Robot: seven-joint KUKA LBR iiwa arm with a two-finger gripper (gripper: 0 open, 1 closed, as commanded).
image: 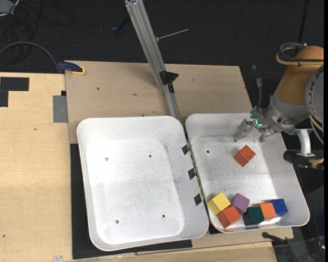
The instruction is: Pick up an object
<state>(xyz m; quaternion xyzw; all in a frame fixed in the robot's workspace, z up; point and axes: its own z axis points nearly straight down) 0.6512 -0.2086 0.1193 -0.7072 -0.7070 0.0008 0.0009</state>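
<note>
While fingers [253, 134] spread apart, red cube [244, 155] just below, corner-on, no long axis

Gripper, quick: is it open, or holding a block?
Gripper: open, holding nothing, above the red block in the right bin.

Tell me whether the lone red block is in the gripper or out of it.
Out. The red block lies on the right bin's floor, apart from the gripper, which hangs above and behind it with fingers spread.
</note>
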